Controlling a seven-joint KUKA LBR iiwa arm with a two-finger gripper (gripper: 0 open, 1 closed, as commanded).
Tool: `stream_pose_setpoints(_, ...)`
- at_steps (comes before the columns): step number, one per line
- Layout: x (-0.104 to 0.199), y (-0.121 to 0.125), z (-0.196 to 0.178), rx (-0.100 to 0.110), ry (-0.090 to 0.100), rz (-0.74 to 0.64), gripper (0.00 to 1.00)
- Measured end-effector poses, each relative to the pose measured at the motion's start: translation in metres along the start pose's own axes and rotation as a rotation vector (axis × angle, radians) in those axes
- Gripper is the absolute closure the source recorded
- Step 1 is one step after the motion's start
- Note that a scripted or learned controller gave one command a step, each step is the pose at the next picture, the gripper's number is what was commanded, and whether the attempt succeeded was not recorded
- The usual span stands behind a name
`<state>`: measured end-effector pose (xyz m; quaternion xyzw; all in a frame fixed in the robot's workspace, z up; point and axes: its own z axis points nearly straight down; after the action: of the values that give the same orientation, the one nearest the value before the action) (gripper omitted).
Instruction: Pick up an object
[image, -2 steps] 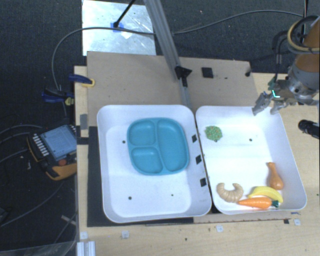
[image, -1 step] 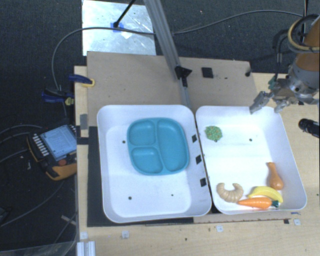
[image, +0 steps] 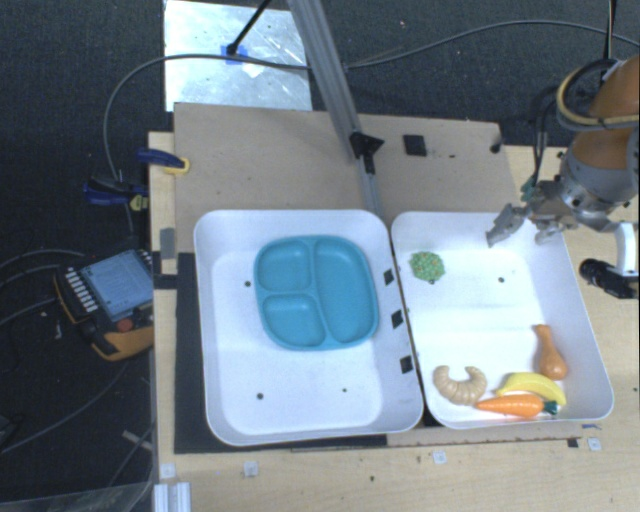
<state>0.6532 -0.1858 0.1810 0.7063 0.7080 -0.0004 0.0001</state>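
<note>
The right bin (image: 470, 320) holds a green broccoli floret (image: 427, 266) near its far left corner. At its near right corner lie a tan croissant (image: 459, 384), an orange carrot (image: 512, 405), a yellow banana (image: 535, 385) and a brown pear-shaped piece (image: 548, 352). My gripper (image: 523, 226) hangs over the far right edge of that bin, fingers spread open with nothing between them. It is well right of the broccoli and far from the pile of food.
The left bin (image: 230, 390) carries a blue divided plate (image: 316, 291). A slanted metal pole (image: 335, 80) rises behind the bins. Clamps (image: 150, 160) and a handheld device (image: 110, 300) lie to the left of the bench.
</note>
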Motion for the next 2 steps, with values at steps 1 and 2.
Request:
stream_pose_setpoints(1, 0.009, -0.002, 0.057, 0.001, 0.001, -0.004, 0.00)
stream_pose_setpoints(2, 0.009, 0.000, 0.097, -0.003, 0.000, -0.004, 0.00)
